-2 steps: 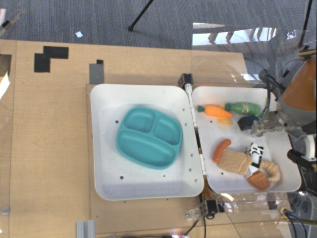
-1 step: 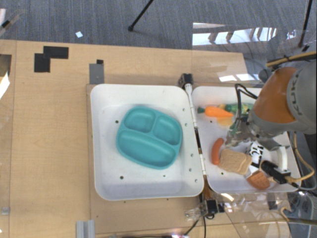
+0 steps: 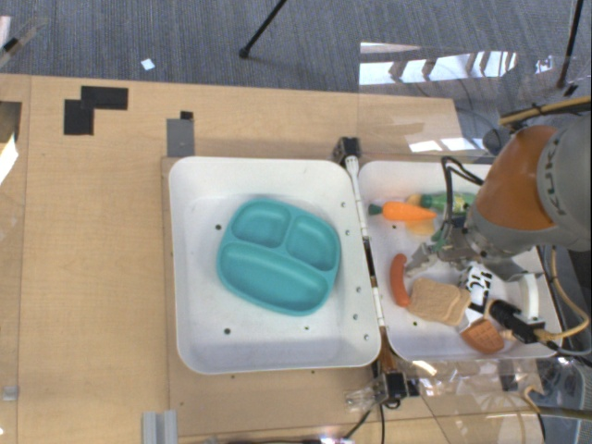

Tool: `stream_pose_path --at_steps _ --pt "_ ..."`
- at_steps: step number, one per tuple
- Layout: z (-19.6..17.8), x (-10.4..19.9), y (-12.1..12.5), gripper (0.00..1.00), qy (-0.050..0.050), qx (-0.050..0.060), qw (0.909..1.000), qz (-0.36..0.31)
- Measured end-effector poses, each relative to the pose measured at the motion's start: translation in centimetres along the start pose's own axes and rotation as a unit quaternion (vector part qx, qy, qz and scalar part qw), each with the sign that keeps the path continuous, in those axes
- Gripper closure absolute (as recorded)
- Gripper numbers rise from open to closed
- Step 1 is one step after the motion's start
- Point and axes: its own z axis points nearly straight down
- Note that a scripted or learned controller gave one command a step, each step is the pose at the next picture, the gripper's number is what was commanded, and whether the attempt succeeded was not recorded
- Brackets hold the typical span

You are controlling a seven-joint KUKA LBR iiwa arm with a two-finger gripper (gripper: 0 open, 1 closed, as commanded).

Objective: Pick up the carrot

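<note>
In the right bin (image 3: 555, 326), toward its twelve o'clock wall, you have the carrot (image 3: 410, 213): a short orange piece lying on its side, pointing roughly three-to-nine, with a green top at its three o'clock end. It looks smooth and rounded, so I'd expect it to roll or squirt out under a pinch that lands off-centre.

The gripper (image 3: 435, 251) hangs at about five o'clock from the carrot, near it but apart, under the grey arm (image 3: 527, 202) with its orange band. Its fingers look spread, with nothing between them, so treat the hand as released and empty.

Your main risk is the crowding. At six o'clock from the gripper lies a reddish sausage (image 3: 400, 279), and just beside that a slice of bread (image 3: 437, 302); a brown piece (image 3: 483, 337) sits further toward five o'clock. If you descend from here without shifting toward twelve o'clock, you'll likely close on the sausage or the bread instead. The carrot also lies close to the bin's wall, so a finger could catch the wall and push the carrot away.

The left bin (image 3: 185, 276) holds a teal tray (image 3: 279, 257), well apart from all this.
</note>
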Motion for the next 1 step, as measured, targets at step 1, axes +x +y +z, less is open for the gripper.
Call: stream_pose_path --at_steps 1 --pt "0.4 -2.38 7.13 0.0 0.001 0.002 0.9976 0.069"
